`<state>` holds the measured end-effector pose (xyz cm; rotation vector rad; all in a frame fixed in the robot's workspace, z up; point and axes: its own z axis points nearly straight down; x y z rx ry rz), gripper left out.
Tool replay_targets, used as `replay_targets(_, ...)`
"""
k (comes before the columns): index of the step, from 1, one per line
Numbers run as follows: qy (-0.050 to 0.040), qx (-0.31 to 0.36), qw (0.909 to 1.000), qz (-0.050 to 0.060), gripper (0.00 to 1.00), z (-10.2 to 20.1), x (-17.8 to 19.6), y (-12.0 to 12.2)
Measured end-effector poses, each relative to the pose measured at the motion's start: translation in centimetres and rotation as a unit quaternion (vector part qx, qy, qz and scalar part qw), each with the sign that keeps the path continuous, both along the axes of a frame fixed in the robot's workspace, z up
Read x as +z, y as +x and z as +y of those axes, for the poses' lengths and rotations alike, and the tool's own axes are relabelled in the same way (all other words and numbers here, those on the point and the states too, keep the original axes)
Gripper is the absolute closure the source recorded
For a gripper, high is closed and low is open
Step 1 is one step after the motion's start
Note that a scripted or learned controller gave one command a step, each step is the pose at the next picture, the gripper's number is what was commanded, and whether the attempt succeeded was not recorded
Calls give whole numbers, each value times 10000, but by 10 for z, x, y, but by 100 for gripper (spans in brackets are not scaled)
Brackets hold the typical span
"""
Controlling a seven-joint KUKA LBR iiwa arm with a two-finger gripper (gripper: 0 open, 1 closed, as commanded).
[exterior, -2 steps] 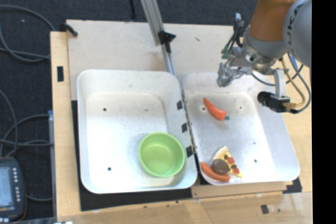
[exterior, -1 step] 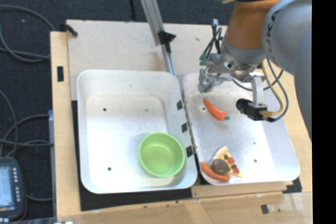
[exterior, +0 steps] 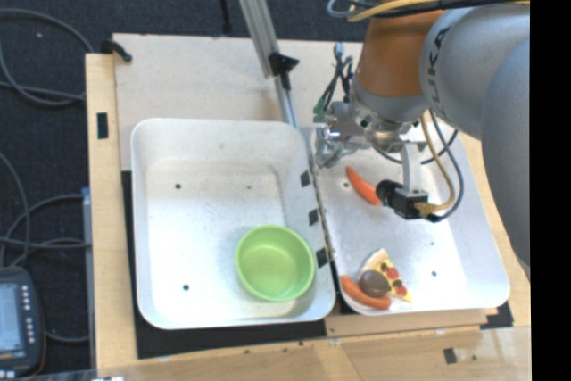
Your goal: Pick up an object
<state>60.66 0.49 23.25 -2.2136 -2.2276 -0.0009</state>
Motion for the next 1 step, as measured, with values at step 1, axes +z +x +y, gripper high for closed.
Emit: replay_targets(1, 11, 14, 10000, -1, 100, 60, 7, -20)
